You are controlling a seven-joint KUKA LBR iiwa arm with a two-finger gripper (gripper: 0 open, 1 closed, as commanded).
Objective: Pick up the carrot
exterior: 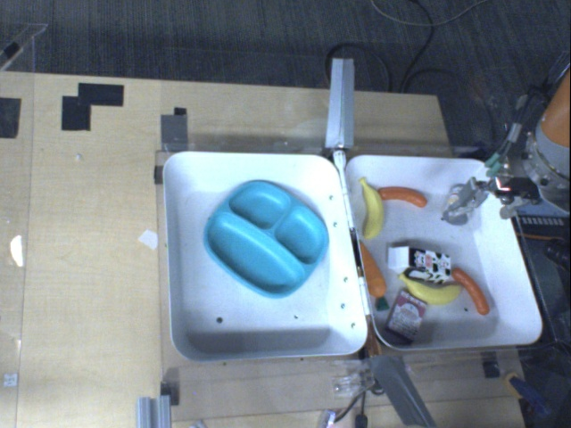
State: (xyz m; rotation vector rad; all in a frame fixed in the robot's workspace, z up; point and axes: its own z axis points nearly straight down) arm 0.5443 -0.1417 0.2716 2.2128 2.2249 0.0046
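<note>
Task barely begun: nothing picked yet. Gripper (459, 205) hangs over the upper-right part of the right bin (522, 279), fingers spread w/ nothing between them. Carrot (372, 270) lies well apart from it, down and to the left, against the bin's left wall, just below a banana (370, 208). Left to do, I judge: move over, descend, close, lift.

Open floor in the right bin (526, 324) around the gripper (459, 205) and along the right wall; crowded on the left by banana (371, 208), carrot (372, 272), box (409, 315)
</note>
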